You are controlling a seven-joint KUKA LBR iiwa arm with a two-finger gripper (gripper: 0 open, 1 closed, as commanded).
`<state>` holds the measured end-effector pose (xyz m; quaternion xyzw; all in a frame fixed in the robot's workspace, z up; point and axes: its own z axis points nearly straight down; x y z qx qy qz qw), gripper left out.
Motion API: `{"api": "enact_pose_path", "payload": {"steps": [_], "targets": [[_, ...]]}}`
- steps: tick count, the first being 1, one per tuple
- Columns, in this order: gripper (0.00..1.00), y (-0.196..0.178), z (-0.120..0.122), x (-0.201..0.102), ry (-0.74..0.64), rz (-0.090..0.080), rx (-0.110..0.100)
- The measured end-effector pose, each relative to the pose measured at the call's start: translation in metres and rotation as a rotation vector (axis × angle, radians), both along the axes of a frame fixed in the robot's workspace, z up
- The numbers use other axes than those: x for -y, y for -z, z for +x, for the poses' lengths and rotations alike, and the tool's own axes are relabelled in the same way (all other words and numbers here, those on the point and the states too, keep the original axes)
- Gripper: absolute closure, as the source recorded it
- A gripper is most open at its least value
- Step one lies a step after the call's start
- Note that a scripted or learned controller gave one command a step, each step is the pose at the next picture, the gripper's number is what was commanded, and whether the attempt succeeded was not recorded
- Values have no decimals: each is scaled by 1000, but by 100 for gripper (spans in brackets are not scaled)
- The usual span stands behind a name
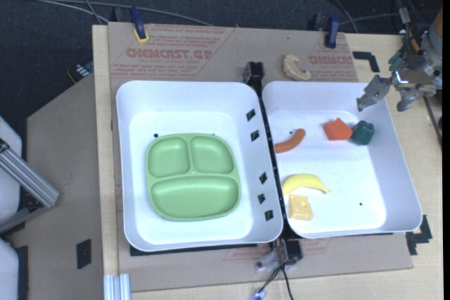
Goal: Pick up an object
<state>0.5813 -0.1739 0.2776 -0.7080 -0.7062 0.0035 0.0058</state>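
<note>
Yellow leads nearest in the right bin [394, 186]: a cheese wedge [300, 207] just below a banana [305, 183]. Farther back lie an orange sausage [290, 141], an orange block [337, 130] and a dark green piece [363, 133] touching it. Above the bin's far right corner hangs the gripper [389, 96], jaws spread and holding nothing; the left bin [130, 151] bears a green divided plate [193, 175].

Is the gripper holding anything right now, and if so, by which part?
Nothing is held. The gripper hangs open above the right bin's far edge, with no object between its fingers.
</note>
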Motion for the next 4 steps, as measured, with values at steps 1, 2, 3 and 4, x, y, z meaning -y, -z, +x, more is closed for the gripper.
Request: {"api": "enact_pose_path", "payload": {"steps": [1,2,3,4], "targets": [[0,-7,2,0,-3,-3,12],[0,55,-2,2,-2,-1,8],[0,115,-9,-5,-2,0,6],[0,157,-12,-6,-2,-1,8]]}}
